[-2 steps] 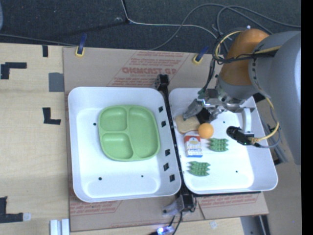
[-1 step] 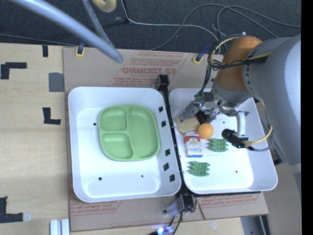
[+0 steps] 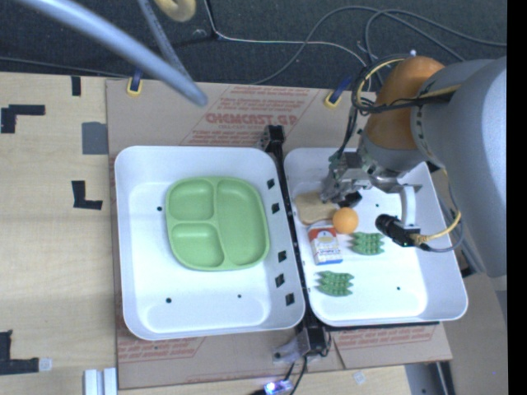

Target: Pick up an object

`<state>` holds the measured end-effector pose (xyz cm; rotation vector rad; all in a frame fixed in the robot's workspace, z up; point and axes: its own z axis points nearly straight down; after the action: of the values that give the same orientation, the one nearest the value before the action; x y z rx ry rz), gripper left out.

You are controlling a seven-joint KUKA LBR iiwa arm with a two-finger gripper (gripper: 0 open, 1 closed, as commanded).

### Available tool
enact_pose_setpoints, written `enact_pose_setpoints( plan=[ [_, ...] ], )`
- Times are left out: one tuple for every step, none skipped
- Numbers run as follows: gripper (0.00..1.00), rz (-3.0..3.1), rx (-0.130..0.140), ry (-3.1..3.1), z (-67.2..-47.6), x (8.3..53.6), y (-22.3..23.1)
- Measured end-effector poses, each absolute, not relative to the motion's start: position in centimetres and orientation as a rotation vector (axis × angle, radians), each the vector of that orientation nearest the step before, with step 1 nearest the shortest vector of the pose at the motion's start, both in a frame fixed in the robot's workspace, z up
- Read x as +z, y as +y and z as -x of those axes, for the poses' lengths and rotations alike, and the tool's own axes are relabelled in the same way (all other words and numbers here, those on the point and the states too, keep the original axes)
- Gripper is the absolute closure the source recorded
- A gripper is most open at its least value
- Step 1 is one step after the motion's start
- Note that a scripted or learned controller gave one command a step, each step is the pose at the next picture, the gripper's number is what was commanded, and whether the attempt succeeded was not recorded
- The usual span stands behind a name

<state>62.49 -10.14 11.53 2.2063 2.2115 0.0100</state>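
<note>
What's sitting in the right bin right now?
In the right bin: an orange ball, a small carton, two green pea pods and a tan piece, partly covered by the gripper.

Tray (image 3: 218, 223) in left bin (image 3: 140, 179)

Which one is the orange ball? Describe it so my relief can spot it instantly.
Look in the right bin, just below the hand. The orange ball sits between the tan piece and the small carton; it is the one round orange item.
</note>
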Motion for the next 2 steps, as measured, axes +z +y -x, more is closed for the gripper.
enact_pose_setpoints(
  plan=[
    [1.00,-2.220,0.003,2.222,-62.1,16.0,-10.5],
    [1.00,-2.219,0.003,2.223,-62.2,20.3,-9.9]
  ],
)
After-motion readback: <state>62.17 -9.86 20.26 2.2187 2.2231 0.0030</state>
